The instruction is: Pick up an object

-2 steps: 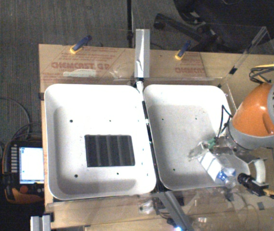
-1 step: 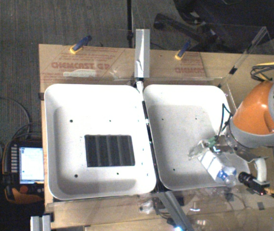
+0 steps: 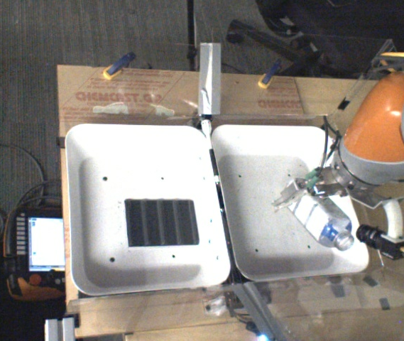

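A clear plastic bottle with a blue label lies on its side in the right bin, near that bin's right wall, its neck pointing to the lower right. My gripper hangs low over the bottle's upper-left end, reaching in from the right under the orange band of the arm. Whether it touches the bottle is unclear from this angle. A black ridged rectangular block lies flat in the middle of the left bin.
The two bins meet along a central seam. A metal post stands behind the seam, with two clamps on the brown board behind the bins. A black-tipped fitting sticks out just right of the right bin.
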Controlling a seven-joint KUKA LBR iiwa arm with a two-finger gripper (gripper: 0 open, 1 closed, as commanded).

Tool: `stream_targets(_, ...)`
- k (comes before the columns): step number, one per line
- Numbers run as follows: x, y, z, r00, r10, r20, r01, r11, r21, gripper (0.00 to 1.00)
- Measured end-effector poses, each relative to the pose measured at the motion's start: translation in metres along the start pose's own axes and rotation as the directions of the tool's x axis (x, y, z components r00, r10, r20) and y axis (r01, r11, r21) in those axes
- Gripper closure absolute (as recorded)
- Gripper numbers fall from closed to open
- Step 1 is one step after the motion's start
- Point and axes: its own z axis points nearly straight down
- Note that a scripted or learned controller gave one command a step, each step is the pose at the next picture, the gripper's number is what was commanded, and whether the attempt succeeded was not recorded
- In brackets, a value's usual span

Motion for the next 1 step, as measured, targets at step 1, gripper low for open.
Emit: stream_targets(1, 0.0440, 0.0372, -0.0238, 0.997, 0.072, 0.000, -0.072, 0.997, 0.002, 1.00)
